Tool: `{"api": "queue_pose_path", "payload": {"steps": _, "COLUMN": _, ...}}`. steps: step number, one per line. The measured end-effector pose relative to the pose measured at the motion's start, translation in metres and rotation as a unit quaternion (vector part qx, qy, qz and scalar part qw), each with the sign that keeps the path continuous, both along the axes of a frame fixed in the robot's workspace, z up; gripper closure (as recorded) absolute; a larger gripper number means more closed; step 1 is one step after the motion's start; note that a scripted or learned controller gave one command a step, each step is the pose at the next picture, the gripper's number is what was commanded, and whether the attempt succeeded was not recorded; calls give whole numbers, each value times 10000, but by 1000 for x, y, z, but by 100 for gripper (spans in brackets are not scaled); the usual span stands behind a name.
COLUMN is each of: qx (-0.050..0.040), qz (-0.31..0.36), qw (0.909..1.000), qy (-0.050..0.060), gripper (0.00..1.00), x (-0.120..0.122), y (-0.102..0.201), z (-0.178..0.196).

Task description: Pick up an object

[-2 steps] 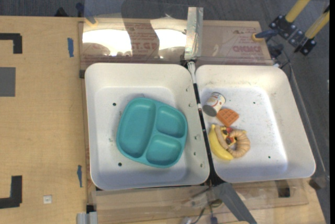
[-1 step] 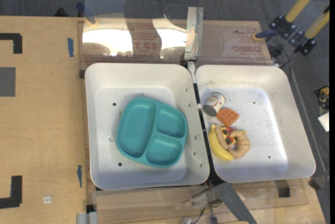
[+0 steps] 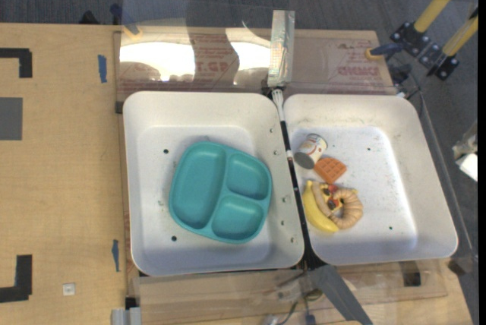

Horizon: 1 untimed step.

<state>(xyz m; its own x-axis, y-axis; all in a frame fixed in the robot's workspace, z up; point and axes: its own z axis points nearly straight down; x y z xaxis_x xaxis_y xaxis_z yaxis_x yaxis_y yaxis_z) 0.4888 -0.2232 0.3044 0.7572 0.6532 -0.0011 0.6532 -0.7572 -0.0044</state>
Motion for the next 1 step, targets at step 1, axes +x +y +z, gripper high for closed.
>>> {"api": "queue_pose_path", "payload": {"steps": 1, "qx": 1, "qz": 1779, "qw": 9840, "qy": -10, "gripper": 100, "x": -9, "y": 12, "z": -9}}
